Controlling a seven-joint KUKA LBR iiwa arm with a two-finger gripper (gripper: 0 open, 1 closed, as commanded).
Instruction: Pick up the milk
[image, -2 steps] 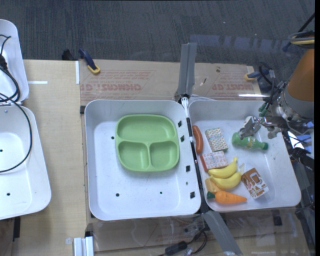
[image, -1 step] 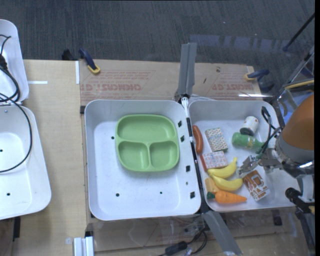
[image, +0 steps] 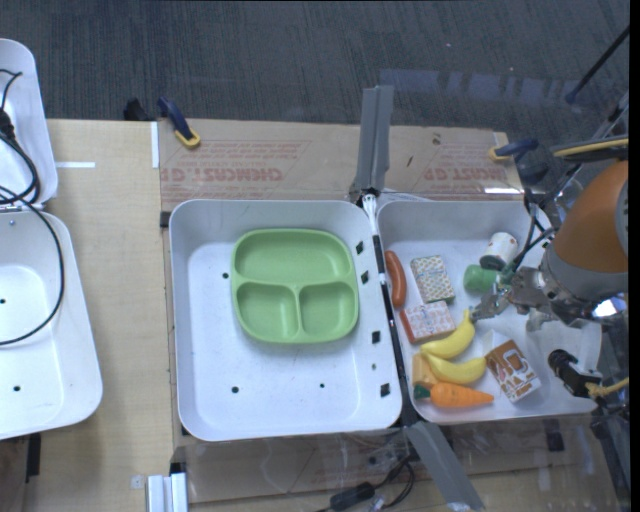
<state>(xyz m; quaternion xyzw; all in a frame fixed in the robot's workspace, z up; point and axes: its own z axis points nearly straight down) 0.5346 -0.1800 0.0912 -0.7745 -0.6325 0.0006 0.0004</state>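
The arm comes in from the right over the right bin (image: 560, 412), orange band showing above the wrist; the gripper (image: 497, 292) hangs low near the bin's middle, just beside the green-and-white bottle (image: 492, 262) at the far edge; whether it is spread or closed I cannot tell, it is too small and cluttered there

The milk is my best guess the small carton (image: 512, 371) with the brown-and-white print, lying flat toward the near right corner of that bin, well short of the rim; from the gripper it lies toward the near edge and a touch right, its long axis running on a diagonal across the bin, so the wrist looks to need a turn to straddle the narrow sides; bananas (image: 452, 352) and a carrot (image: 460, 396) crowd its left flank, a likely snag

Left bin (image: 200, 400) carries a green divided tray (image: 295, 285); both bins sit on a brown board-covered surface (image: 280, 155), dark carpet beyond its far edge
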